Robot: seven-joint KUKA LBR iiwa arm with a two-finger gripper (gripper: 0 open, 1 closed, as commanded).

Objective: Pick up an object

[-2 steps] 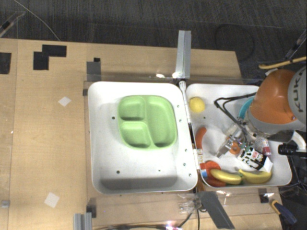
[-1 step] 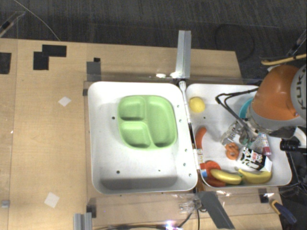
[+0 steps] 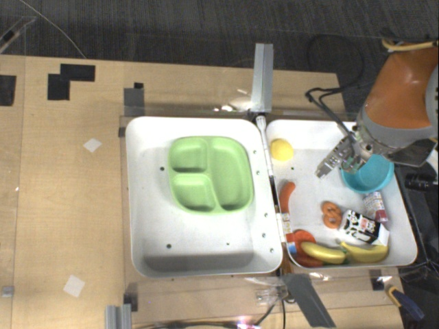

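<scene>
In the right bin (image 3: 312, 134) my gripper (image 3: 340, 159) hangs low over the upper right part, just left of a teal cup (image 3: 370, 175) whose rim touches or sits under it. The grey arm with its orange band (image 3: 405, 91) comes in from the upper right. A yellow ball (image 3: 280, 149) lies to the gripper's left. Below it are a red-orange sausage shape (image 3: 285, 196), a small orange piece (image 3: 331, 214), a black and white packet (image 3: 361, 228) and two bananas (image 3: 343, 253) along the front wall.
The left bin (image 3: 147, 204) holds a green divided plate (image 3: 209, 173). A red item (image 3: 300, 238) lies by the bananas and a small pink-labelled tube (image 3: 376, 204) sits under the cup. A metal post (image 3: 263, 81) stands behind the bins' shared wall.
</scene>
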